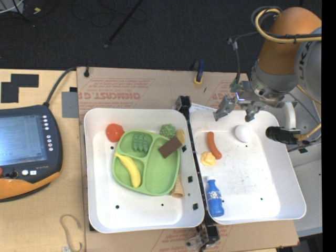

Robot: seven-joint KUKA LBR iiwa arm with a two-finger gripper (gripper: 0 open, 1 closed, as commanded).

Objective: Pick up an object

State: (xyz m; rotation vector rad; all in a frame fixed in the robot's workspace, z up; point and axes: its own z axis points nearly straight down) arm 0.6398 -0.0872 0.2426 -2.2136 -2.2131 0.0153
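- The gripper [235,109] hung spread and empty over the right bin's [273,193] far edge.
- A white egg [242,133] lay near, likely its target.

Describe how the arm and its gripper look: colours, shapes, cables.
The arm has a rounded orange band above a grey wrist housing. Yellowish cable loops over its top, and a thin dark wire runs down beside it. The gripper is small, grey metal, with two short dark-tipped fingers and a bluish spot at its base.
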